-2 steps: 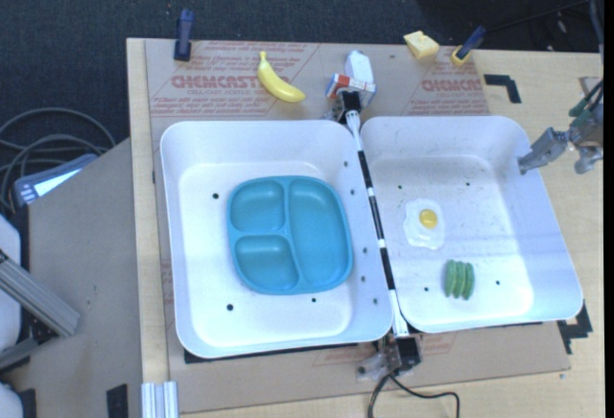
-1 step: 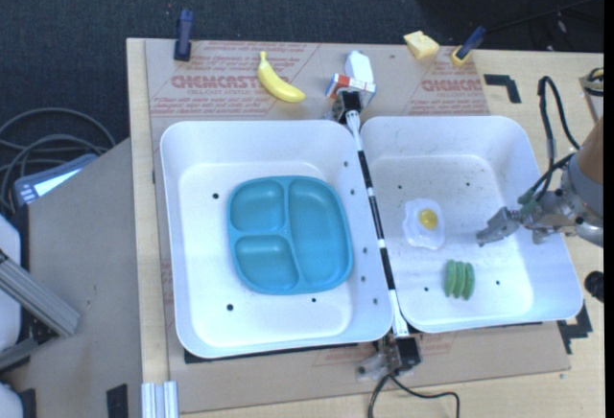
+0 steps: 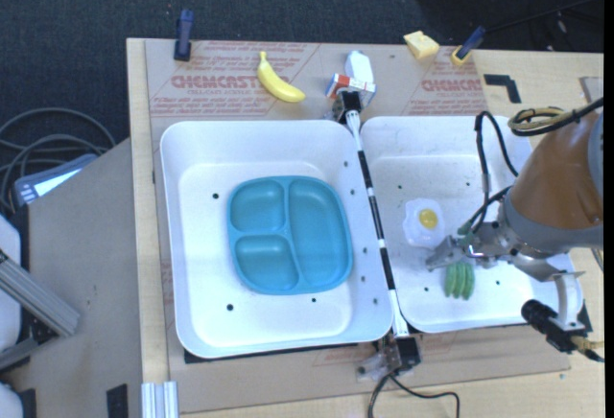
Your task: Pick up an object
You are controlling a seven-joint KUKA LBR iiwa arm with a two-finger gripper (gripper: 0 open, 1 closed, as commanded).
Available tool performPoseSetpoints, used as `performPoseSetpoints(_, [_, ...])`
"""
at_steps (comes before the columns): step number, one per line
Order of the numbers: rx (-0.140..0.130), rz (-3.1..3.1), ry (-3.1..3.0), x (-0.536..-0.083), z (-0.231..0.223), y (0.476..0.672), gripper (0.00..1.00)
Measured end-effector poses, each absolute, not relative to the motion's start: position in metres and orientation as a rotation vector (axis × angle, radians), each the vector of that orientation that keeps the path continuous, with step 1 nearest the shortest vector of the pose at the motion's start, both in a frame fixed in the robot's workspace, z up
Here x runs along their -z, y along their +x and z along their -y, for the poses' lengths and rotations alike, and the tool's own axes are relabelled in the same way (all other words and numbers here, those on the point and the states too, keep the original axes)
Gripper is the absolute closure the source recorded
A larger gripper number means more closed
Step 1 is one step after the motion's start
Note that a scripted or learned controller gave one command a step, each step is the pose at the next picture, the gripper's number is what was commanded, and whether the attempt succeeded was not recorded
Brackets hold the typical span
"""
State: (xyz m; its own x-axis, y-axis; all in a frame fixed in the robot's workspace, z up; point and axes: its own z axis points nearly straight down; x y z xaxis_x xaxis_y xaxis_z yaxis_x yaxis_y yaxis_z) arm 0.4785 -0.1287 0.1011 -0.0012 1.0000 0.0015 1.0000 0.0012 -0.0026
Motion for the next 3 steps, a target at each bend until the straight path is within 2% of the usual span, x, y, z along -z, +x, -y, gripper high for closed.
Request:
performPoseSetpoints(1, [-0.001,2.219,-2.22,-0.084,0.132,0.479,0.0])
performPoseSetpoints(2, [0.0,2.219,-2.222,-0.094,0.132,0.479,1.0])
performPoseSetpoints(3, [0.003,2.225,-2.219,-0.185,0.067,0.497,1.0])
